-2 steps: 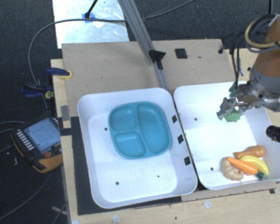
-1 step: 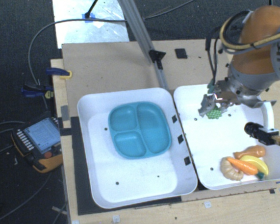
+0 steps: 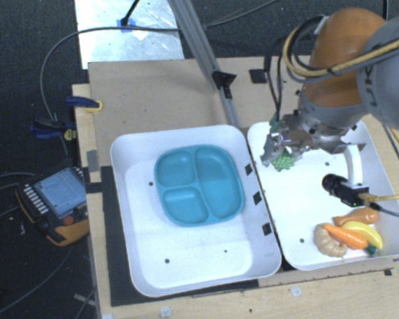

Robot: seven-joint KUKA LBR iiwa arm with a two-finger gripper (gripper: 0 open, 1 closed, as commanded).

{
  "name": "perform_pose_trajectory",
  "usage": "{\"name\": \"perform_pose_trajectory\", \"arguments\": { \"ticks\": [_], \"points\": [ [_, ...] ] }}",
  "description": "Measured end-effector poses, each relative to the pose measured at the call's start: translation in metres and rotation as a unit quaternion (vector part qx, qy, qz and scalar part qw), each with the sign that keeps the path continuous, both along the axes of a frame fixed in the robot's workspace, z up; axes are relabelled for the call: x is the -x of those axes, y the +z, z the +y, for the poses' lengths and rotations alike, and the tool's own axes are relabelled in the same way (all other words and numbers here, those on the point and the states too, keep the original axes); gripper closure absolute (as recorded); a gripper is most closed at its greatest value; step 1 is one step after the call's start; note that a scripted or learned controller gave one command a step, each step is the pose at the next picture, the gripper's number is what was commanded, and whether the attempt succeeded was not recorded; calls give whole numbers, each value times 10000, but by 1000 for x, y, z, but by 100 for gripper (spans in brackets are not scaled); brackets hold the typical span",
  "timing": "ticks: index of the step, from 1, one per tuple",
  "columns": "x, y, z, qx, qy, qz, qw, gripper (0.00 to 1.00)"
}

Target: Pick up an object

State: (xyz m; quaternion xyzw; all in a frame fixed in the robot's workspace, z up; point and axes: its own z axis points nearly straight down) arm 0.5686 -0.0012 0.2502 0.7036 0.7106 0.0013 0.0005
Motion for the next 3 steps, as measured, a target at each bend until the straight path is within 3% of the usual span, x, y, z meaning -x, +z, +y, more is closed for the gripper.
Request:
{"name": "perform_pose_trajectory", "arguments": {
  "ticks": [2, 3],
  "points": [
    [-4, -17, 98, -5, 0, 2, 10000, 100],
    [-4, -17, 95, 2, -23, 7, 10000, 0]
  ]
}}
